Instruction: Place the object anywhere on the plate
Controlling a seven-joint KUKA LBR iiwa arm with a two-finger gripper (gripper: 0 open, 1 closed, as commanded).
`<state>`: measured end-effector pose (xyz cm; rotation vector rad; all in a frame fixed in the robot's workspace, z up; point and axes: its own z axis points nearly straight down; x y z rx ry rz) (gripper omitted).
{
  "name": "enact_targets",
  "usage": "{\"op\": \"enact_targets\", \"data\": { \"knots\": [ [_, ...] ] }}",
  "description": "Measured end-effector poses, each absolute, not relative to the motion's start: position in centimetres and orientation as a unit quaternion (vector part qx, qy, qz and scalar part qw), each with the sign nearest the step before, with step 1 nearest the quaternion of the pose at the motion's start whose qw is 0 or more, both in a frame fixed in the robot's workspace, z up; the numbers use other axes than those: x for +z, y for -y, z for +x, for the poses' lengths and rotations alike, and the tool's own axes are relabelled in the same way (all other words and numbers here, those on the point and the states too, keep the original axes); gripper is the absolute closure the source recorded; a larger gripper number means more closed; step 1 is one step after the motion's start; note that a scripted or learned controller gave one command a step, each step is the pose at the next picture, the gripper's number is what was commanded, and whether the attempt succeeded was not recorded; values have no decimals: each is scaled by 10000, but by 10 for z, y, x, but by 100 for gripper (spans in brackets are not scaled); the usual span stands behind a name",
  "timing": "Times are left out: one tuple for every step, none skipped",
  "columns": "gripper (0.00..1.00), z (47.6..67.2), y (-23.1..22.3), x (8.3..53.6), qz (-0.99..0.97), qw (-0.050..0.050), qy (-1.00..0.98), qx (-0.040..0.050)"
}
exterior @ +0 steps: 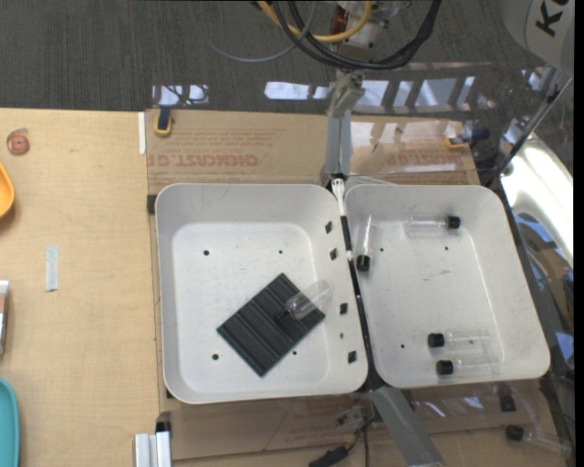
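Lying at the left edge of the wooden bench (82, 347) are an orange item (4, 196), cut off by the frame, a small pinkish disc (16, 141) farther back, a pale grey strip (51, 269) and, nearest, a teal item (5, 424). A sheet of printed cardboard (219, 150) lies flat behind the bins. To the right of the bare wood sits the left bin (166, 274), and on its floor, near and right of centre, the black ribbed plate (265, 330) lies flat, turned at a slant to the bin walls. A clear vial (306, 300) rests on the plate's far right corner, lying on its side, with its right end reaching just past the plate's edge. In the right bin (511, 274) four more clear vials with black caps lie on their sides: one (362, 246) against the left wall, one (431, 223) near the far wall, and two (456, 341) (464, 368) close together near the near wall. A pale part of the arm (550, 23) shows at the far right corner; whether its gripper is apart or together cannot be told.
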<state>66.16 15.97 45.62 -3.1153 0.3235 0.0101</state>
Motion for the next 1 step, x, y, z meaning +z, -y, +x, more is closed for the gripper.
{"op": "enact_targets", "data": {
  "knots": [
    [100, 663, -160, 464, -9945, 65, -1043, 45]
  ]
}}
